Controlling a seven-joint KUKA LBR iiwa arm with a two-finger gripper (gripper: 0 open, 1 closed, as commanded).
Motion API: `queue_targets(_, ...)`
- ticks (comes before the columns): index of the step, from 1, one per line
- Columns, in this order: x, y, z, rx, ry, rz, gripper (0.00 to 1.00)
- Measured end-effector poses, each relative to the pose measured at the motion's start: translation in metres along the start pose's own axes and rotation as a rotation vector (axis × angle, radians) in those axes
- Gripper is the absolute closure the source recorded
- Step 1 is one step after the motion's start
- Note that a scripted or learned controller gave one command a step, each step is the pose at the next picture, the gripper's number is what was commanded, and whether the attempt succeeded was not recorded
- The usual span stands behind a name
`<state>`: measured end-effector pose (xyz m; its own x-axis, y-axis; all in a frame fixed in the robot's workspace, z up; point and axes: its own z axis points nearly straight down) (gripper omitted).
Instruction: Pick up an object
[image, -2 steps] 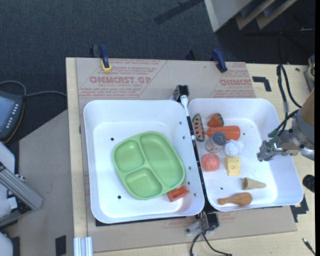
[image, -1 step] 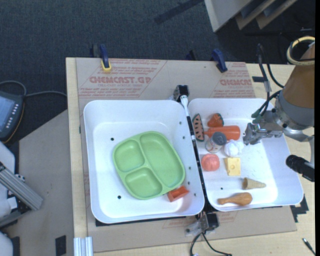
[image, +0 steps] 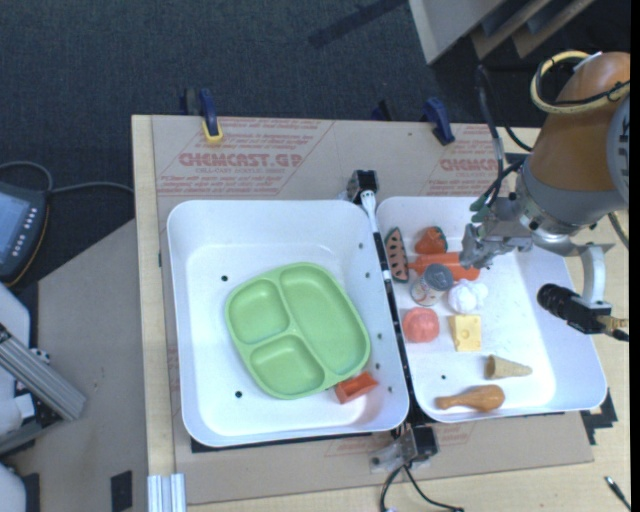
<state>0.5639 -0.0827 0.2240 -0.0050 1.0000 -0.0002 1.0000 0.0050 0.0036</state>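
Toys (image: 450, 300) lay clustered in the right bin (image: 560, 385), the gripper (image: 478, 252) poised above them. Its jaws' state was impossible to tell. Descent and closing likely came next.

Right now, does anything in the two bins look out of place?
Yes. One orange piece lies alone in the left bin, partly under the green tray's edge, while all other toy foods are in the right bin.
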Motion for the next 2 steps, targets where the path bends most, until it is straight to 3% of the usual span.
queue_targets(1, 0.028, 0.042, -0.009, -0.002, 0.0, 0.0, 1.0)
queue_targets(2, 0.063, 0.083, 0.008, 0.0, 0.0, 0.0, 1.0)
